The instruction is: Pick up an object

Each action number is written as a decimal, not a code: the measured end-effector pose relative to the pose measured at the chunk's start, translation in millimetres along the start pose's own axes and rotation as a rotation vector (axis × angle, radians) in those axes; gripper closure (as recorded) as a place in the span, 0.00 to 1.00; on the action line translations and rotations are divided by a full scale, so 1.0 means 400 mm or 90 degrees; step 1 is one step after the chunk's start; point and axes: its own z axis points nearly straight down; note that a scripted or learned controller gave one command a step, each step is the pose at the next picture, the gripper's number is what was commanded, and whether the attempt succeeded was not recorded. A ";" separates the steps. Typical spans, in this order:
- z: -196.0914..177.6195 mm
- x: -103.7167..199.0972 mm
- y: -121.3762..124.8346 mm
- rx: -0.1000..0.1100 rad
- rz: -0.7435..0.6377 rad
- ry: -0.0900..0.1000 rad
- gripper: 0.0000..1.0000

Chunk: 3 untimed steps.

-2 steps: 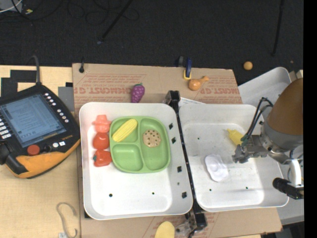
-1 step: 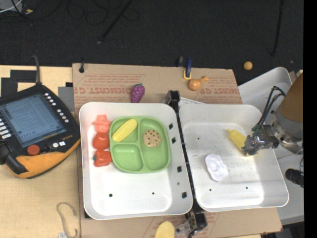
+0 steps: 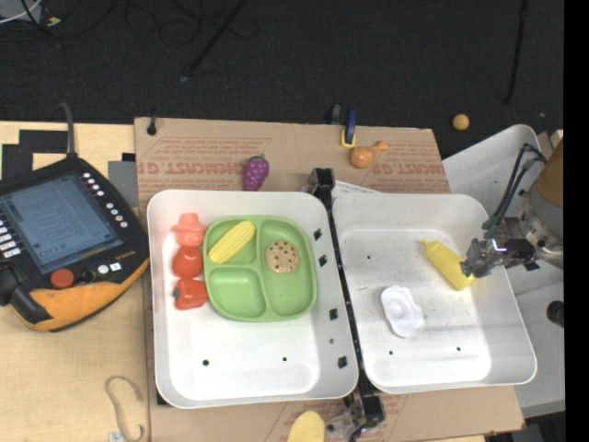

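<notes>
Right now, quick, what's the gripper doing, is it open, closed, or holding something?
Gripper: at the right bin's right side, against the end of the yellow object; open or closed cannot be told, and no grasp is visible.

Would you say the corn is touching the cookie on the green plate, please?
Apart. The camera view shows the corn and cookie in separate compartments, a raised divider between them.

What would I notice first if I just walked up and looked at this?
Probably the bright green plate in the left bin, holding a corn cob and a cookie, with red toys beside it. In the right bin, the robot's tool is at a yellow object.
</notes>
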 end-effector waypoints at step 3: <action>0.030 0.353 0.177 0.002 -0.002 0.001 1.00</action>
